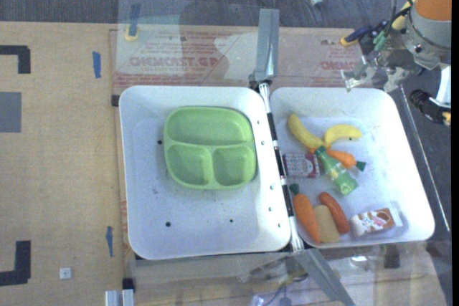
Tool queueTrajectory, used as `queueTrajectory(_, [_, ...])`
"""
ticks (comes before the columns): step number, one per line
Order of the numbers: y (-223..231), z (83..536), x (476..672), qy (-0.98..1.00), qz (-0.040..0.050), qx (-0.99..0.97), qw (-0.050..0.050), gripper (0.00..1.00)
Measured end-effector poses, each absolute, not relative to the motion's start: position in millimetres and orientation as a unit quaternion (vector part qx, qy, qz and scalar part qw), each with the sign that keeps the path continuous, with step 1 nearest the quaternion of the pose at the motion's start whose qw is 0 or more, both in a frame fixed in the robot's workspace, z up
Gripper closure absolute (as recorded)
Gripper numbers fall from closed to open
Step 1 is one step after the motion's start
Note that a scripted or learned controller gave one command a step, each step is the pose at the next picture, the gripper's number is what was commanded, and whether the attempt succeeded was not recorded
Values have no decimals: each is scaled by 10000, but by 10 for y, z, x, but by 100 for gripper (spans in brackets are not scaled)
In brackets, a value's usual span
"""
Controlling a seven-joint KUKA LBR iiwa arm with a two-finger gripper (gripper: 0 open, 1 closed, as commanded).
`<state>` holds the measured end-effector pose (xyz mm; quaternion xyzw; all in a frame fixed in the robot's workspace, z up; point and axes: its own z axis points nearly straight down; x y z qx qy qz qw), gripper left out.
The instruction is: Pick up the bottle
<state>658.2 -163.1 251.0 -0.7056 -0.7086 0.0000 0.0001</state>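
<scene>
At the near edge of the right bin (412, 154), a small white carton (374, 221) is seen lying flat, and just left of it a hot dog (328, 220) beside an orange carrot-shaped piece (306, 217). Further in, near the bin's middle, the bottle (337, 173) is found: a small green one with an orange cap, lying on its side at a slant, cap toward the far left. It is closely hemmed by a red-and-white packet (301, 165) on its left and a small carrot (346, 158) touching or nearly touching it on the far side. It is judged to be light, rigid plastic, smooth and rounded, so it may roll or slip; a hold across the body's middle, square to its long axis, is favoured. Beyond lie two bananas (304, 131). In the left bin (143, 211) a green divided plate (210, 147) is set. The hand (373, 72) hangs over the bin's far rim, well apart from the bottle; nothing is seen held, and its opening cannot be told.
</scene>
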Motion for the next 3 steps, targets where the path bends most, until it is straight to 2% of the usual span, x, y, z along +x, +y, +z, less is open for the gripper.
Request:
queueTrajectory(1, [-1638,1821,6680,-6794,5,-7338,1,0])
queueTrajectory(2, [-1666,1504,5731,-7346,-1,-6784,3,0])
queueTrajectory(3, [-1588,878,5989,-7240,-23,-6898,-27,0])
